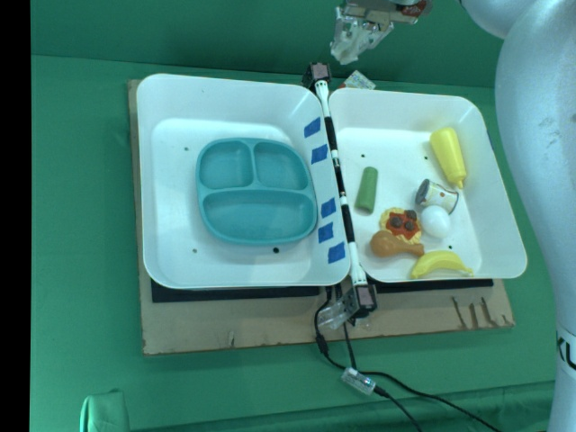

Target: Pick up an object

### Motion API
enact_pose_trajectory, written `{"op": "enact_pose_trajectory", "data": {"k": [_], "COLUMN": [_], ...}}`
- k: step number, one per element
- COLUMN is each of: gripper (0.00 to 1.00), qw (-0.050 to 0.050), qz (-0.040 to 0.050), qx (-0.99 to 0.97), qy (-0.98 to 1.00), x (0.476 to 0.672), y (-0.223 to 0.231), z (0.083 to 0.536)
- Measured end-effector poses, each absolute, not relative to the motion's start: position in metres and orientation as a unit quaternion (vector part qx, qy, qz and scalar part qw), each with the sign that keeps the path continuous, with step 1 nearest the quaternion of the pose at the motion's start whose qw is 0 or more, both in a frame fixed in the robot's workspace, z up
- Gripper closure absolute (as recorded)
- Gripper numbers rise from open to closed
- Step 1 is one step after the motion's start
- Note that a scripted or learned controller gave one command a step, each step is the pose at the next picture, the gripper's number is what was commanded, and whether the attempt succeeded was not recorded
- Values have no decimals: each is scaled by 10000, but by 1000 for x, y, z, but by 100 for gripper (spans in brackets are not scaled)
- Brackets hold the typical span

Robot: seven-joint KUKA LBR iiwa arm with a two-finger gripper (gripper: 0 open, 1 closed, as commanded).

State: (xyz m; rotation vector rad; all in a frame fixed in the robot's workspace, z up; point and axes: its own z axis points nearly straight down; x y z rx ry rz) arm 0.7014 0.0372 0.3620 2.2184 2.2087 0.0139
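The right bin (396,115) holds several toy foods: a green cylinder (366,189), a yellow bottle (448,155), a small can (436,195), a white egg (436,221), a round piece with red and dark toppings (400,222), a brown drumstick (392,244) and a banana (440,263). My gripper (346,50) hangs high above the far edge of the bins, near the divider, well apart from all the objects. Nothing shows between its fingers.
The left bin (180,106) holds a teal divided plate (255,190). A divider strip with blue tape squares (328,174) runs between the bins. Cables (360,381) trail off the cardboard base at the front. The arm's large grey link (540,106) fills the right side.
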Motion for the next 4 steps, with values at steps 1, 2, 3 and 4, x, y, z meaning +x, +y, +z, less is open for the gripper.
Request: {"op": "enact_pose_trajectory", "data": {"k": [1, 2, 3, 4], "gripper": [100, 100, 100, 100], "qw": [41, 33, 42, 27], "qz": [59, 49, 59, 21], "qx": [7083, 7083, 7085, 7083], "qy": [7059, 7059, 7056, 7059], "x": [701, 688, 702, 701], "y": [114, 140, 169, 169], "z": [359, 369, 361, 330]}}
